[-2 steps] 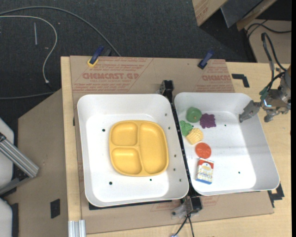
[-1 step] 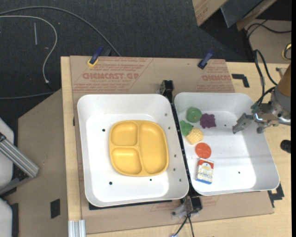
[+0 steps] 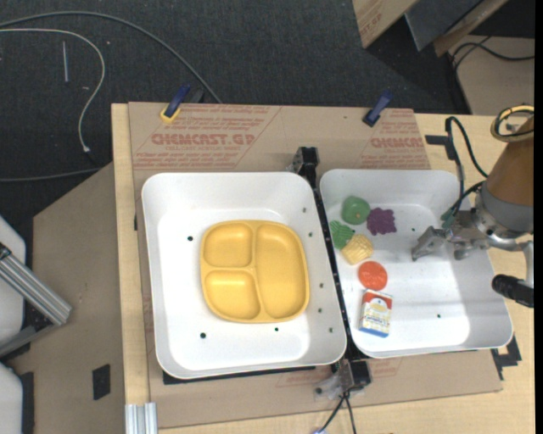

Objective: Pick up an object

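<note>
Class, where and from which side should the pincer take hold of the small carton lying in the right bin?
Probably across the two long sides of the carton, coming straight down from above: it lies flat, with bare bin floor on both sides.

The arm is cut off by the right edge, so only its orange band and wrist are seen. The claw is seen over the right bin, but whether it is spread or closed cannot be told. The print on the small carton is too small to be read. The green toy at the bin's left wall is partly hidden by the yellow toy. Cardboard boxes are cut off at the far edge.
</note>
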Action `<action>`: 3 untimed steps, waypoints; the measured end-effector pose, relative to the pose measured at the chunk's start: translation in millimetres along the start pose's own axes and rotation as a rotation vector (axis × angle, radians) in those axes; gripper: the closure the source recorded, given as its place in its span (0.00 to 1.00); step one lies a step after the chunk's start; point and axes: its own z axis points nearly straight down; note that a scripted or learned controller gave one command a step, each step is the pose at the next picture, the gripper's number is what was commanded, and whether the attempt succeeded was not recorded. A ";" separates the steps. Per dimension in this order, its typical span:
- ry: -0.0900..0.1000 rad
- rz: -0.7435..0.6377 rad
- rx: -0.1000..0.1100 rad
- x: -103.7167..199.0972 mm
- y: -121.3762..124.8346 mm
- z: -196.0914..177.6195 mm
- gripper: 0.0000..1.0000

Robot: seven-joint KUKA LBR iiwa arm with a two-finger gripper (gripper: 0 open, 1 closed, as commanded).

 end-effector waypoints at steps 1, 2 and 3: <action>0.000 -0.001 0.000 0.8 -0.1 27.2 0.00; -0.001 -0.001 -0.005 0.6 1.3 14.1 1.00; -0.005 -0.001 -0.011 3.1 3.1 -50.5 1.00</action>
